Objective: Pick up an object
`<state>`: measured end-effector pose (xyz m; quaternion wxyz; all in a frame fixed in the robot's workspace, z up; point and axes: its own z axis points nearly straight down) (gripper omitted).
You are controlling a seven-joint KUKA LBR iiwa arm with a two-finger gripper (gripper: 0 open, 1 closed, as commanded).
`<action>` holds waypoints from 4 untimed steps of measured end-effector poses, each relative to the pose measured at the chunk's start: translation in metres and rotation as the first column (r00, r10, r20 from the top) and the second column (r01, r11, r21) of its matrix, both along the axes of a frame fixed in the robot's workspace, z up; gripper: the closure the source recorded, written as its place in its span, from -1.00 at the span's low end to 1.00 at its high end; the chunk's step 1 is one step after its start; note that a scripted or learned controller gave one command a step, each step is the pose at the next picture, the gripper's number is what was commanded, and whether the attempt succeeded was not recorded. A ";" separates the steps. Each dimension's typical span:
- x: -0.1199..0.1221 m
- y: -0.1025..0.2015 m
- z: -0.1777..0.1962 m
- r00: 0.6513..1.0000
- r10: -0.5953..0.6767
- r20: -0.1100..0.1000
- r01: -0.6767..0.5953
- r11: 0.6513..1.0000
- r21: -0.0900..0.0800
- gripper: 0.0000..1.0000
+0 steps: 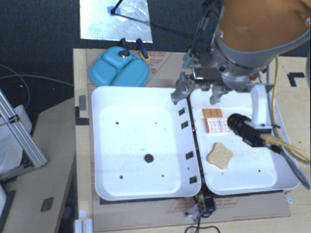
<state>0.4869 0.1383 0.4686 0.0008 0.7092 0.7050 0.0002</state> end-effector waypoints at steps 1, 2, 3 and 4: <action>-0.001 0.065 0.003 1.000 0.015 0.002 -0.015 1.000 0.004 -1.00; 0.000 0.088 0.061 1.000 0.012 0.006 -0.012 1.000 0.006 -1.00; 0.000 0.016 0.067 1.000 0.000 0.003 0.000 1.000 0.001 -1.00; -0.001 0.052 0.066 1.000 0.011 0.002 -0.011 1.000 0.003 -1.00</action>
